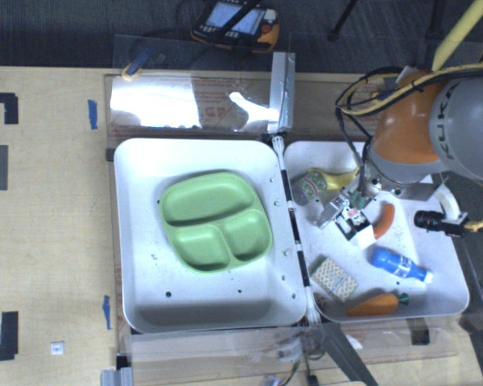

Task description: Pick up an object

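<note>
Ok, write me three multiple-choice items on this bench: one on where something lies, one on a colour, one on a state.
1. Where does the green divided tray lie?
A. in the left bin
B. in the right bin
C. on the wooden bench

2. What colour is the bottle in the right bin?
A. yellow
B. blue
C. black

3. How does the bottle rest?
A. upright
B. lying on its side
C. leaning on the tray

Answers: 1 A, the tray sits on the floor of the left bin. 2 B, its body is blue with a white end. 3 B, it lies flat on the bin floor near the carrot.
</note>
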Available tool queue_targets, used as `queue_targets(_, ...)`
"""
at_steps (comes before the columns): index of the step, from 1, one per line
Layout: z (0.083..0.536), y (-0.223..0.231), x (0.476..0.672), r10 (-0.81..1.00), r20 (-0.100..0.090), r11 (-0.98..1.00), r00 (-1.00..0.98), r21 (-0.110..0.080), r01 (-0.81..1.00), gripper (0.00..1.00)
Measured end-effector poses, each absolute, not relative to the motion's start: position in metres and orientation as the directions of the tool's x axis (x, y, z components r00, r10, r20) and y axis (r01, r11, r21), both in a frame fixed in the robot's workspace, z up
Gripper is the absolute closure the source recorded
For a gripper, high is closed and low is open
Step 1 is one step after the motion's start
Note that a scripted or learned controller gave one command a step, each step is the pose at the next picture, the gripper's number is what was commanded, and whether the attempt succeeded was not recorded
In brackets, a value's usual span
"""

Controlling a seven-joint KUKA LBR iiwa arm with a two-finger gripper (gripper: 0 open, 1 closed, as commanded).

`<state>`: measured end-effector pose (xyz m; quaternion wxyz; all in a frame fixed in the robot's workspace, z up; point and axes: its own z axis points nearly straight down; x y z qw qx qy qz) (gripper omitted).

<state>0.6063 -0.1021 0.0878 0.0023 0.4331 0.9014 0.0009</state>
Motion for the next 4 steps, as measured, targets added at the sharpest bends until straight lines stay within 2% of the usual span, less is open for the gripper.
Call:
queue_targets(1, 0.146, -0.161, 0.575, 0.798, -0.004, 0.602, -0.602, 0.003, 0.798, 0.0)
queue_targets(2, 0.108, -0.096, 0.571, 0.726, 0.0, 0.687, -0.687, 0.001, 0.726, 0.0)
queue_targets(3, 0.185, -0.069, 0.538, 0.577, -0.003, 0.817, -0.817, 0.003, 0.577, 0.0)
queue_targets(4, 0.087, -0.097, 0.58, 0.681, -0.004, 0.733, -0.733, 0.005, 0.68, 0.0)
